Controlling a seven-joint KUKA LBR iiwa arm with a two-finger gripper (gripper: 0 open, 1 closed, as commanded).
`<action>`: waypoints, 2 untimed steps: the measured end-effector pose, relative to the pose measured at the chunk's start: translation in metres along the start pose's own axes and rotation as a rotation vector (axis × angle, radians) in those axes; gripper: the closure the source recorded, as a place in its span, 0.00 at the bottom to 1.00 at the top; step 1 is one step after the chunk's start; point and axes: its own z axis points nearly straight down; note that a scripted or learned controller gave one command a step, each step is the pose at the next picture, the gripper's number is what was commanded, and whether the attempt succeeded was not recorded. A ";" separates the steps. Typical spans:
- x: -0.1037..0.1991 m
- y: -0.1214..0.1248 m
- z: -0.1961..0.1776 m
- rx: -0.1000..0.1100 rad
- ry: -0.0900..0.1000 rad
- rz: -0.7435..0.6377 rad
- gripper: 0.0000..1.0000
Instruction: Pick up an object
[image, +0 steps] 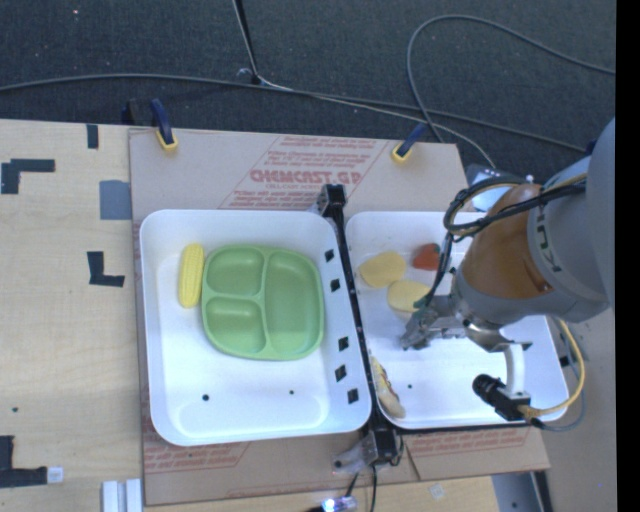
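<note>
My gripper (418, 333) hangs low over the right bin (440, 400), just below a pale yellow piece (406, 295); the wrist above hides how its fingers stand. A second pale yellow piece (381, 269) lies a little further back and left. A red-orange piece (427, 257) sits behind them, partly hidden by the arm. A tan, bread-like item (386, 392) rests against the right bin's left wall near the front. In the left bin (170, 400) a green divided plate (263, 302) lies flat, with a yellow corn cob (190, 275) beside it on the left.
Both bins stand on a cardboard sheet (300, 170) held by two clamps (163, 128) at the back. A black divider strip (340, 290) runs between the bins. Cables (520, 395) loop by the arm at the right bin's front right.
</note>
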 end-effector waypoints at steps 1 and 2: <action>0.008 0.001 -0.059 -0.001 0.002 -0.001 1.00; 0.013 -0.001 -0.103 -0.001 0.002 -0.001 1.00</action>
